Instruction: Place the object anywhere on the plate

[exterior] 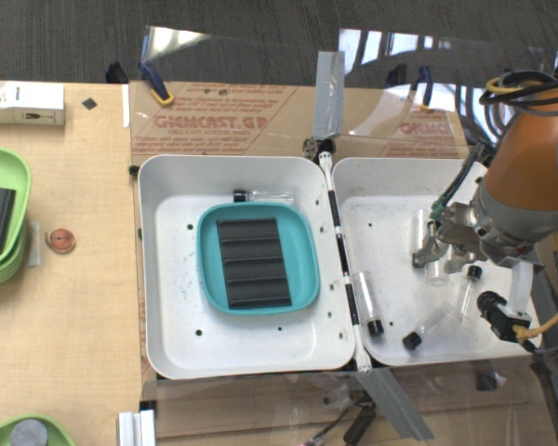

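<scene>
Nearest my lens stands the arm (530,156), its smooth orange band and grey wrist entering from the right and partly cut off by the frame edge. It bends down over the right bin (391,179), with yellow and black cables looping around it. I see the gripper (434,252), a cluster of grey metal, low over the middle of that bin. Glare and clear plastic blur it, so I cannot tell whether its jaws are parted or closed, or whether they hold anything.

Clear plastic tubes lie in the right bin, hard to pick out against the glossy white floor. One long tube (364,303) with a black cap lies along the left wall. A shorter tube (426,329), also black-capped, lies near the front. Something transparent sits just under the gripper, but I cannot make out its outline.

Both bins are shallow with rounded corners and touch side by side. The left bin (167,277) holds a teal plate (207,249), a rounded square, with a dark ribbed pad (253,263) on it. Another clear tube (262,195) lies just behind the plate, off it. No tube is on the plate.

Printed cardboard (223,110) lies behind the bins on the pale wooden bench (74,342), and a green dish (2,179) is cut off at the left.
</scene>
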`<act>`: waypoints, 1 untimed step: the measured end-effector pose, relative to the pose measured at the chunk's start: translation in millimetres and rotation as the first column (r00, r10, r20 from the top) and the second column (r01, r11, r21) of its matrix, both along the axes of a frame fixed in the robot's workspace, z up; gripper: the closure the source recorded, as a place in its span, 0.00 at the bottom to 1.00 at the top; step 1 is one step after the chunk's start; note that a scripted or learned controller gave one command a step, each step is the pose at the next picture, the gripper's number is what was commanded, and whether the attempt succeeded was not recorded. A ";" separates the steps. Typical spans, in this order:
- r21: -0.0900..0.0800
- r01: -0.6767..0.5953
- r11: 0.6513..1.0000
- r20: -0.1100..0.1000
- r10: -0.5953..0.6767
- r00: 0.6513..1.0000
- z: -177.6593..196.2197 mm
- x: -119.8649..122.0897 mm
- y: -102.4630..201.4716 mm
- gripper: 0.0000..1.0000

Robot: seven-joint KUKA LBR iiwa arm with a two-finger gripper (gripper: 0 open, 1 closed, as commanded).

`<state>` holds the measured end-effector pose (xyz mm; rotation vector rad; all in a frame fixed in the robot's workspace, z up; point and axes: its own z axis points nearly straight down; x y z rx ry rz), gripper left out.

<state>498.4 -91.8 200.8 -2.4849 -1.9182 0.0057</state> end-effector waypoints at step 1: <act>0.000 0.001 1.000 0.000 -0.001 1.000 0.1 0.0 -0.3 0.00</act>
